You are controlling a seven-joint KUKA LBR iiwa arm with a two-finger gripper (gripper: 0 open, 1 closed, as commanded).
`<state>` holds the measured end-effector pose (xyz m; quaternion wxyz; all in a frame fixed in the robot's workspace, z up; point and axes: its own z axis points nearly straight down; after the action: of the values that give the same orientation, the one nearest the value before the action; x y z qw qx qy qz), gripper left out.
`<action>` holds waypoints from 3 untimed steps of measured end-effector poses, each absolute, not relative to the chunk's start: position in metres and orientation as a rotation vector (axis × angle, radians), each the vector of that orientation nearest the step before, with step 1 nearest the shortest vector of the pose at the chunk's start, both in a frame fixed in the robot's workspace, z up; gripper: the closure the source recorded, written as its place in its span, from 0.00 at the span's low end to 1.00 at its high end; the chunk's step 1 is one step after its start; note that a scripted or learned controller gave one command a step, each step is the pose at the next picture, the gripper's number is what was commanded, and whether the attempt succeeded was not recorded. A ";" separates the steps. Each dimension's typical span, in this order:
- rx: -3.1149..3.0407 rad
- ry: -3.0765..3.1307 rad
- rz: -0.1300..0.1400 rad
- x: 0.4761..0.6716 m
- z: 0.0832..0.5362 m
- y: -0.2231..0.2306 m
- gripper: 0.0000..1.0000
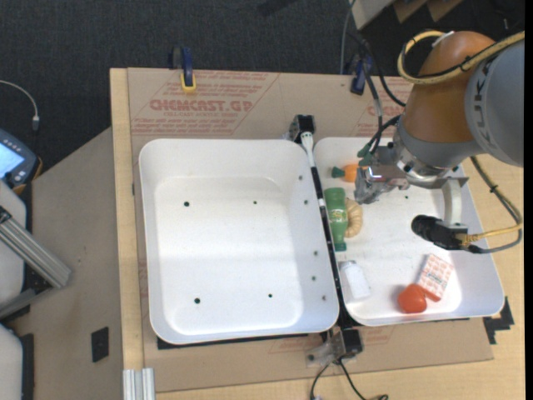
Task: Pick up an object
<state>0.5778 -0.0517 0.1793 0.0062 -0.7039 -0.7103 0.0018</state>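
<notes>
My gripper point(367, 192) hangs over the far left part of the right bin point(391, 248), just right of a green bottle point(336, 215) that lies along the bin's left wall. A tan curved piece point(357, 220) rests against the bottle, right below the gripper. A small orange and green item point(346, 172) sits to the gripper's left, near the bin's far edge. Nothing shows between the gripper and these things that tells of a hold.
A red ball point(412, 300) and a pink and white box point(435, 275) lie at the right bin's near right. A white packet point(356, 280) lies near the divider. The left bin point(225, 232) stands alongside. Clamps point(187, 67) hold the cardboard base.
</notes>
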 end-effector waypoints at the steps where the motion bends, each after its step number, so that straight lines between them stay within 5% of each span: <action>1: -2.209 -2.223 0.002 0.514 0.199 0.007 1.00; 2: -2.223 -2.219 0.000 0.478 0.240 -0.012 1.00; 3: -2.223 -2.222 -0.002 0.480 0.249 -0.011 1.00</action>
<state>0.4800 -0.0109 0.2485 -0.0008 -0.7073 -0.7069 -0.0007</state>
